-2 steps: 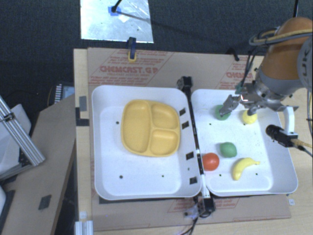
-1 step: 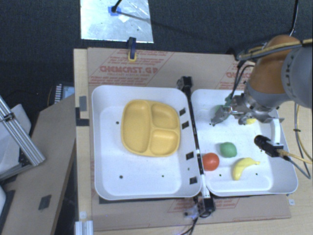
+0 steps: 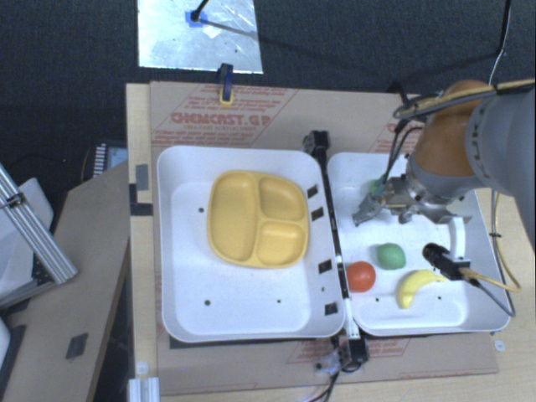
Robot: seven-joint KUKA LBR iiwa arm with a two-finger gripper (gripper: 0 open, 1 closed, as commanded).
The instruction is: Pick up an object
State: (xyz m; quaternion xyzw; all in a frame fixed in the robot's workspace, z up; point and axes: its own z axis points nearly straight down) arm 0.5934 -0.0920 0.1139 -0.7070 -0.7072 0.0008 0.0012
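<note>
- Landmark for everything here is the right bin point(image 3: 481, 312), the shallow white one I'm reaching into.
- My gripper point(image 3: 373, 203) hangs over the upper-left part of that bin, near the wall it shares with its neighbour.
- Fingers: honestly can't tell how far apart they are, the tips are just a grey-green blur from this angle. Nothing visibly sits between them, so no claiming a grab.
- My arm point(image 3: 469, 141) comes in over the bin's upper right, the orange band sitting right above the wrist.
- Pickable stuff all lies in the lower half of the bin, below my gripper and apart from it.
- Green ball point(image 3: 390, 255) is around the middle of the bin floor, the nearest piece to my gripper.
- Red-orange ball point(image 3: 361, 276) is down-left of the green one, close to the bin's left wall.
- Yellow banana point(image 3: 417, 286) lies toward the bin's lower edge, right of the red ball, with a black part of my rig just above it.
- Left of the bin, in the left bin point(image 3: 180, 308), a yellow divided plate point(image 3: 255, 218) sits roughly centred, well apart from me.
</note>
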